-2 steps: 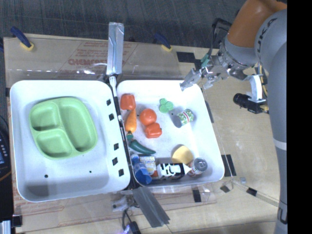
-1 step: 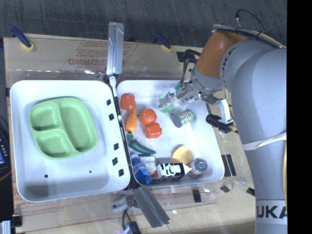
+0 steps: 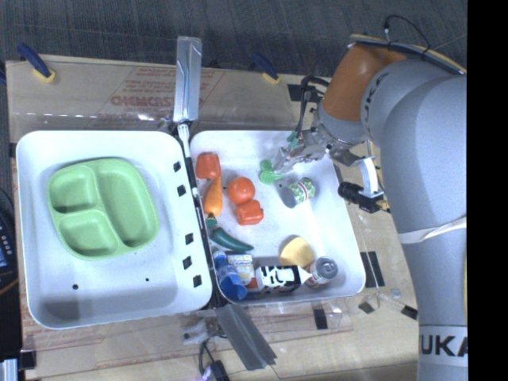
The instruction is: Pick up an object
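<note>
The big grey arm [image 3: 429,213] is closest to us, and it reaches into the right bin [image 3: 349,248]. Its pincer [image 3: 279,167] hangs low at the far side of that bin; I cannot tell what it is doing. A small green thing [image 3: 267,172] sits right at its tip and a green-patterned can [image 3: 302,190] lies just beside it. To do this well, go straight down on one toy, squeeze softly, and lift slowly.

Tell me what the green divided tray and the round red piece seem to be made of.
Green three-compartment tray: looks like moulded plastic, matte with soft sheen, rounded dividers. Round red tomato-like piece: probably glossy plastic toy food, going by its even colour and a small highlight; it could also be rubber.
</note>
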Controlling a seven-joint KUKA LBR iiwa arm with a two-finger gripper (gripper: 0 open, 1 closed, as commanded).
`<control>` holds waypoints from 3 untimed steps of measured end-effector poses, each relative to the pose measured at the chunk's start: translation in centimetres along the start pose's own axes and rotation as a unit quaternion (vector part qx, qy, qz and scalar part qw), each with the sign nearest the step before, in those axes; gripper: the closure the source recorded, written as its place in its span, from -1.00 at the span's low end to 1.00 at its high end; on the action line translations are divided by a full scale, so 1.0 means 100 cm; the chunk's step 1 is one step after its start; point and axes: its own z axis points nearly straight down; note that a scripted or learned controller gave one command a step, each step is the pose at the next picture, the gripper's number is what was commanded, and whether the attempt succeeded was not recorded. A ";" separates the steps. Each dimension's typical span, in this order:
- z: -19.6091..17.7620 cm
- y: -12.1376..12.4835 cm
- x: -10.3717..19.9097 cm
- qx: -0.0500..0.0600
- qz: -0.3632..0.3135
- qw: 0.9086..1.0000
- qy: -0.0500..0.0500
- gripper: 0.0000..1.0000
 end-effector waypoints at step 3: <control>-0.082 -0.065 0.145 -0.001 0.093 0.996 0.000 -1.00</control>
